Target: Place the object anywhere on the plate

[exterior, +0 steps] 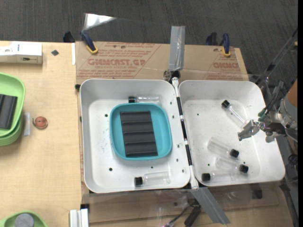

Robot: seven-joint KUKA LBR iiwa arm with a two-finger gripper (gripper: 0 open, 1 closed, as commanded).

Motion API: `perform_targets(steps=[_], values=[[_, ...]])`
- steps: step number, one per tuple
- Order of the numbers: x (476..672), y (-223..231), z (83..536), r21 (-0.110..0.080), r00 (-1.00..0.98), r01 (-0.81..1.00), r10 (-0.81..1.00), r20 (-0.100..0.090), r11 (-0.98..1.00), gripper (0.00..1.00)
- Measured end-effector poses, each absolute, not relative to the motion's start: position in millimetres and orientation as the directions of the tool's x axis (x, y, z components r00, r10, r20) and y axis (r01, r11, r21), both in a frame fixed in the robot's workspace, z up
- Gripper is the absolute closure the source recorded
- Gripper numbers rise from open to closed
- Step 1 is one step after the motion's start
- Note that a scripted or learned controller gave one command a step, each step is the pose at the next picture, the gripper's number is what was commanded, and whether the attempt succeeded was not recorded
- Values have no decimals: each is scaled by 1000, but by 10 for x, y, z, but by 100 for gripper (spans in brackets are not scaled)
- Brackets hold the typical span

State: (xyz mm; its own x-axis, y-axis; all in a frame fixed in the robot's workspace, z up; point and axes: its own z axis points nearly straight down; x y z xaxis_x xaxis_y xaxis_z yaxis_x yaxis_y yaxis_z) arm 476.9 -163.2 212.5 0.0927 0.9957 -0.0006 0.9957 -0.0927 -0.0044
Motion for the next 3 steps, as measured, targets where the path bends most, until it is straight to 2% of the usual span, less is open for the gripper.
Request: perform_targets(steps=[1, 2, 3], values=[[4775, -2117, 2082, -2, 31, 1000, 1000, -1, -31, 0], [4784, -2198, 3373, -2, 142, 990, 990, -2, -142, 0], [4795, -2197, 3448, -5, 138, 990, 990, -5, -138, 100]])
